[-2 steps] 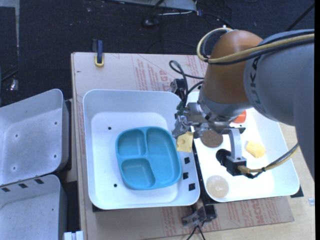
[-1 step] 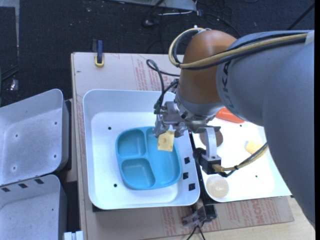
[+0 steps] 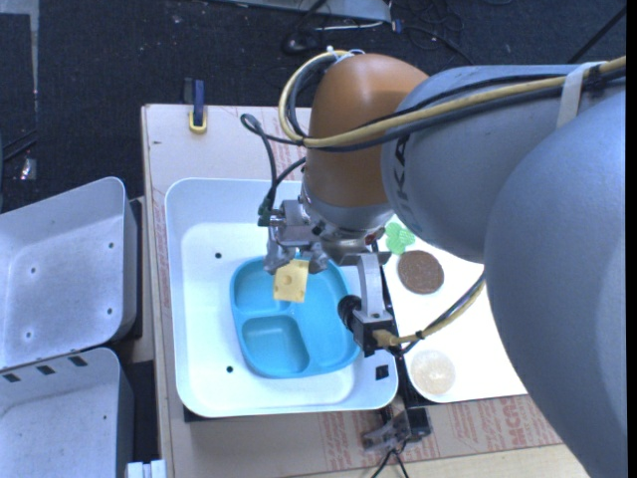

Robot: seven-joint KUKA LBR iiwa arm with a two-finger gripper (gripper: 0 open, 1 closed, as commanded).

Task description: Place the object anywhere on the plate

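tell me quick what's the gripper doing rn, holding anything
Gripper: closed on the yellow cheese-like piece, held over the blue plate.

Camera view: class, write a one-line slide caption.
Gripper holds a yellow block over the blue plate in a white bin.

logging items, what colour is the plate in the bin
Blue, the divided plate, clearest in the camera view.

Grey arm reaching from right, pincer [image 3: 289, 265] pointing down, seemingly closed
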